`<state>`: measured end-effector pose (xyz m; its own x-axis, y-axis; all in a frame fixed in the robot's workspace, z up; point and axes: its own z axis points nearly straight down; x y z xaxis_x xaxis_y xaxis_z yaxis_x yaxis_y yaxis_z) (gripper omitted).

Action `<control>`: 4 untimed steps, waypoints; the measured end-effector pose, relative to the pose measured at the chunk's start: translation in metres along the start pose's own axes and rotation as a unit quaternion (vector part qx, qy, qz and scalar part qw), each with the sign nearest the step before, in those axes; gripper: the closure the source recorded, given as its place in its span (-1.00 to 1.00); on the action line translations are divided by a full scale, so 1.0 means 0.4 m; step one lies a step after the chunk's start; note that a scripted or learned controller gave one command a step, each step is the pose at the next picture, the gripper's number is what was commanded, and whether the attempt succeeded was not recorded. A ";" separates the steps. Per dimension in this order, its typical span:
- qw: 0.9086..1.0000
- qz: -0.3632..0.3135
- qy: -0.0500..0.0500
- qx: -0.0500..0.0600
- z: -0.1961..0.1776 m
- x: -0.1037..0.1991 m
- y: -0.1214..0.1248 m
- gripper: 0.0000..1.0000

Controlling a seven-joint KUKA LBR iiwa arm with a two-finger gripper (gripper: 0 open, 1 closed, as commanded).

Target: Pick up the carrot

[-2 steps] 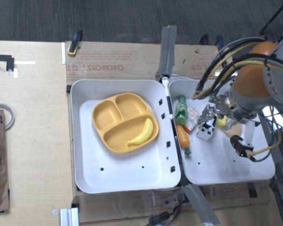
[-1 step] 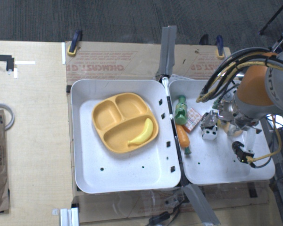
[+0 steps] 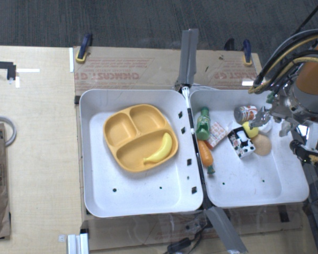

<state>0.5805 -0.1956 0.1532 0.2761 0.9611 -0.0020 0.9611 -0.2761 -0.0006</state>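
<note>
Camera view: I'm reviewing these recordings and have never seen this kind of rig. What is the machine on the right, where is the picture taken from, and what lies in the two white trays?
One fixed camera looks down at a slant on a bench. The robot arm, grey with an orange band, reaches in from the right. The left bin holds a yellow divided plate with a banana on it. The right bin holds the carrot by its left wall, a green bottle above it, a can, a black-and-white box and a tan round object. The gripper hovers near the can; nothing is visibly held.
</note>
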 end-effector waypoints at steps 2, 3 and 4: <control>0.998 -0.055 0.004 -0.019 0.116 -0.077 -0.160 -1.00; 0.987 -0.160 -0.004 -0.020 0.116 -0.068 -0.178 -1.00; 0.991 -0.130 0.005 -0.018 0.118 -0.107 -0.198 -1.00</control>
<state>0.4926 -0.2149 0.1063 0.0191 0.9998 0.0030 0.9992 -0.0192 0.0359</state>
